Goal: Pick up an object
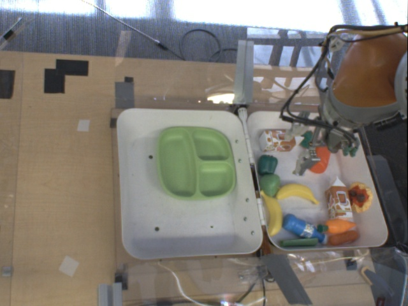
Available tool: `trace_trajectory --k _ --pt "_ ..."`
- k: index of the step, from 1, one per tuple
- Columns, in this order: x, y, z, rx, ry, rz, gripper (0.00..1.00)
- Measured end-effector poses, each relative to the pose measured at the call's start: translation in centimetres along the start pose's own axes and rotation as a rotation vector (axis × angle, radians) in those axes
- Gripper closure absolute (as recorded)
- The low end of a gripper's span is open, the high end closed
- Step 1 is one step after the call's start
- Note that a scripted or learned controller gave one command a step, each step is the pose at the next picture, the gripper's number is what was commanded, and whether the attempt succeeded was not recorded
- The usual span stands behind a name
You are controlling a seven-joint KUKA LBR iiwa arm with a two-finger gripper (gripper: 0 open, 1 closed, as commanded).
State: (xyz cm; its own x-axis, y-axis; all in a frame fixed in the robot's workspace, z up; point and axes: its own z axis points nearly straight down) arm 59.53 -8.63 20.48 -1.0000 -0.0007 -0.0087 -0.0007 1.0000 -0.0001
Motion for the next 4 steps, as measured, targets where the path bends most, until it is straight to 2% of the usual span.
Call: trace_trajectory --k 1,2,3,4 --pt "6.6 -1.9 5.3 0.000 0.005 -0.023 0.00" --pt "-0.8 -7.3 11.6 0.001 -0.006 0.050 0.00" --pt "7.2 -12.0 11.5 0.004 -0.004 0.170 0.00" --pt "10.3 -11.9 11.4 0.003 -0.011 0.327 0.00"
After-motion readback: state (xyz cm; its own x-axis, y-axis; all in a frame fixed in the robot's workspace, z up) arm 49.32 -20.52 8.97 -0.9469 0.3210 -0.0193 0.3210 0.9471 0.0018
